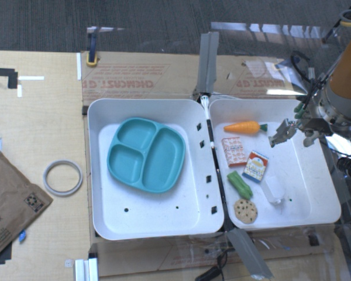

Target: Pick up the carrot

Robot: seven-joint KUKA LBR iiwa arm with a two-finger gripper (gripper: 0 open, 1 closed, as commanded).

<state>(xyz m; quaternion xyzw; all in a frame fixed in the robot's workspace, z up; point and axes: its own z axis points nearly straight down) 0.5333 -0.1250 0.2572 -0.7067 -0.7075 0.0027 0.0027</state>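
1. Where the right bin [316, 212] meets its far wall, the carrot [241, 127] is found lying flat, orange body running left to right with the green top at its right end, near the divider between the two bins. It is not touched by anything.
2. Just in front of the carrot, a red-and-white packet [234, 151] is noted; beside that, a small colourful carton [255, 166]; further forward, a green pickle-like piece [240, 185] and a cookie [245, 211]. A clear, hard-to-read item [273, 191] lies to their right.
3. To the right of the carrot's green top and slightly apart from it, the gripper [292, 132] is seen at the end of the arm [342, 81]. Nothing is carried by it; whether its pincer is apart or together cannot be told from this angle.
4. In the left bin [99, 157], a teal divided plate [146, 154] is recorded. On the bench [35, 127] to the left, a tape ring [63, 177] and a cardboard piece [9, 201] are listed.
5. Step judged in hand: the approach, with no grasp yet made.
6. Next move judged to be called for: the gripper to be shifted left until centred over the carrot's body, its span set across the narrow width, then lowered and closed, with the nearby packet and bin wall avoided.
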